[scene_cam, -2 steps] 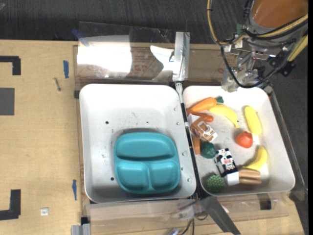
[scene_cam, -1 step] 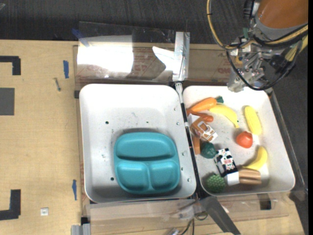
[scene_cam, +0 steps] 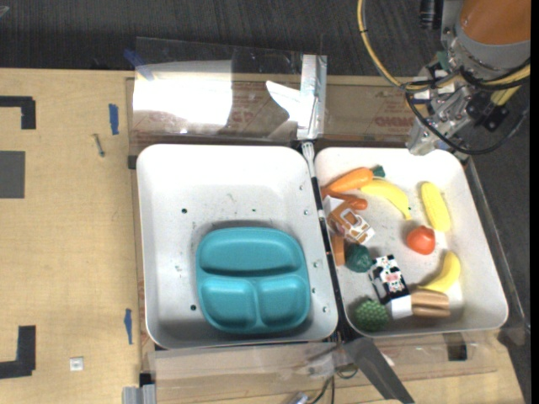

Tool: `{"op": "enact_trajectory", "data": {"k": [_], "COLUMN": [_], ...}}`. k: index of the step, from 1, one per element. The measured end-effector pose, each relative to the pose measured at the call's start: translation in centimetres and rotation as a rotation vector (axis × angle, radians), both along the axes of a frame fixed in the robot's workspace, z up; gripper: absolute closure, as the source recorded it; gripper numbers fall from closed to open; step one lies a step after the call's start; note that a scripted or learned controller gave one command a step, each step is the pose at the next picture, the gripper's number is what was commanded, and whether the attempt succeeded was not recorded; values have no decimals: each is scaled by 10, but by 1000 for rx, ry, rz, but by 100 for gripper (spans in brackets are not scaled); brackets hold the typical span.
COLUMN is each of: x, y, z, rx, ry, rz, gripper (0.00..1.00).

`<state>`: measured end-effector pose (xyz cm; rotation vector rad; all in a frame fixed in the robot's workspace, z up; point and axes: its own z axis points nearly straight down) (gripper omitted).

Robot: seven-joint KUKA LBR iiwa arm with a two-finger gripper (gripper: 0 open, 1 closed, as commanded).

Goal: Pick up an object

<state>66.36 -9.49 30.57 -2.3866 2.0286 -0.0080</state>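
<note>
The right bin holds several toy foods: a carrot, a curved banana, a straight yellow piece, a red tomato, another banana, a hot dog bun, a green broccoli, a black-and-white cow figure, a dark teal lump and an orange-and-white pack. My gripper hangs over the far edge of the right bin, above and apart from all the objects. Nothing is seen held in it.
The left bin bears a teal divided plate in its near half. A clear plastic sheet lies behind the bins. Yellow and black cables loop beside the arm at top right. Wooden bench surface stretches to the left.
</note>
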Motion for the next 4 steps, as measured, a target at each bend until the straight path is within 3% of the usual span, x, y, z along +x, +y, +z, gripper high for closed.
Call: {"op": "enact_trajectory", "data": {"k": [1,3,4], "x": [-75,-14,4], "y": [-29,-38,-40], "z": [-14,-39,-20], "rx": [-3,-3,-6], "ry": [6,2,-1], "rz": [95,528,720], "gripper": [100,100,100]}}
